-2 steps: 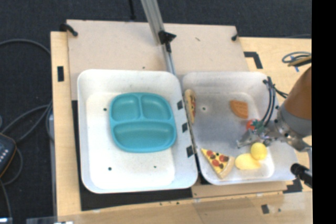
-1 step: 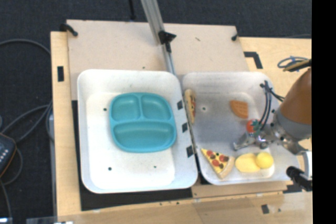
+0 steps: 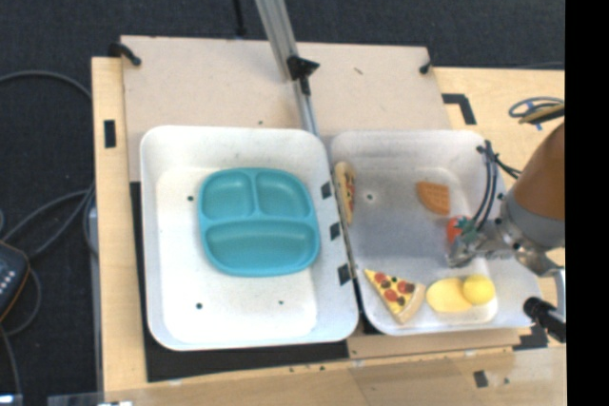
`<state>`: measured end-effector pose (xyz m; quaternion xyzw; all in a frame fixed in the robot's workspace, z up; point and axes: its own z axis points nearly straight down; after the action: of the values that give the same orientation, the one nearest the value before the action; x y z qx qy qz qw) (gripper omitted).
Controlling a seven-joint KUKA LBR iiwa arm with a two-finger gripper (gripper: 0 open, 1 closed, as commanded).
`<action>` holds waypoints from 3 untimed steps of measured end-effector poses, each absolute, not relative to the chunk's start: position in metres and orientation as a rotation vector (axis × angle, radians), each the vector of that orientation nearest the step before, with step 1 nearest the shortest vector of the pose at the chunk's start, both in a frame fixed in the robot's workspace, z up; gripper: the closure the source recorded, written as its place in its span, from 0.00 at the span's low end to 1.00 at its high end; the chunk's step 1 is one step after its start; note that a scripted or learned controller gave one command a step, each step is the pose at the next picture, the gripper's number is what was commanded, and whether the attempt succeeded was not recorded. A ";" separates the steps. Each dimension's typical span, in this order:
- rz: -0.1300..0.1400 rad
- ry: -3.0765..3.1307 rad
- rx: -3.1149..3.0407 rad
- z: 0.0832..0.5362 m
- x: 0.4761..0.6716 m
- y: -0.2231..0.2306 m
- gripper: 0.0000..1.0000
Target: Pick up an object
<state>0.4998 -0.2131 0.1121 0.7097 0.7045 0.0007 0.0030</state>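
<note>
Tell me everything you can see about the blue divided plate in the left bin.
The blue divided plate is teal, with rounded corners and a smooth look like plastic. Raised ridges split it into three compartments: two smaller ones toward the far side and one long one toward the near side. It lies flat, right side up, slightly turned, near the middle of the left bin. It rests on the bin's floor; nothing lies in it and nothing else touches it.

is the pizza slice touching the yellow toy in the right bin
Apart. The camera view shows a strip of white bin floor between the pizza slice and the yellow toy.
</note>
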 end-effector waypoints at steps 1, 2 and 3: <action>0.004 2.219 2.214 0.155 0.502 -0.215 1.00; 0.006 2.218 2.211 0.220 0.507 -0.216 1.00; 0.004 2.219 2.211 0.275 0.509 -0.218 1.00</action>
<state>0.5088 -0.2176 0.2745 0.7057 0.7085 0.0014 0.0046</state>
